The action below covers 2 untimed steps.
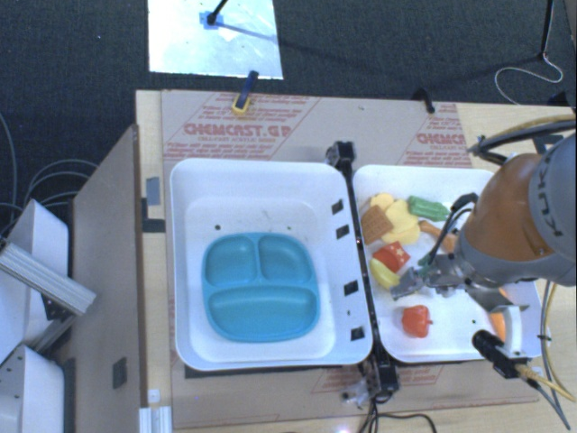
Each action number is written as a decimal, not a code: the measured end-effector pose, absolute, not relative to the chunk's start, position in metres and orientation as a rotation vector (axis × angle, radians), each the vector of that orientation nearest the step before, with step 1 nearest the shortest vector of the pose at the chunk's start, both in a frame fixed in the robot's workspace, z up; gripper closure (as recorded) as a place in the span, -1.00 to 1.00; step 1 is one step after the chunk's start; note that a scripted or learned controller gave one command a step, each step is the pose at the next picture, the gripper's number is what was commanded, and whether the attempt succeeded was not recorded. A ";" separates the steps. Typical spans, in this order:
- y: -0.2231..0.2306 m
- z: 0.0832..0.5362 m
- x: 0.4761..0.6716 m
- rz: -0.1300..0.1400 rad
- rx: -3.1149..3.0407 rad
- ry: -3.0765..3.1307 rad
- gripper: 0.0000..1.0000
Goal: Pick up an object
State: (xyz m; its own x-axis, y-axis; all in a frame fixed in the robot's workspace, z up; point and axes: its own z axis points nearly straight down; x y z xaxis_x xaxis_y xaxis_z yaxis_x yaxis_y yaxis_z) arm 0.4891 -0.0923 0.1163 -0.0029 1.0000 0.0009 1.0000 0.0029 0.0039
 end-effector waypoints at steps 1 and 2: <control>-0.082 0.083 0.486 0.000 2.222 2.223 -1.00; -0.084 0.095 0.488 0.003 2.217 2.218 1.00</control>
State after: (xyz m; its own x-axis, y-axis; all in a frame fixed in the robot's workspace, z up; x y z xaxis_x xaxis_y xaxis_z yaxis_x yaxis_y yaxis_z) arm 0.4878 -0.0840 0.0954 -0.0002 1.0000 -0.0026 1.0000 0.0002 0.0050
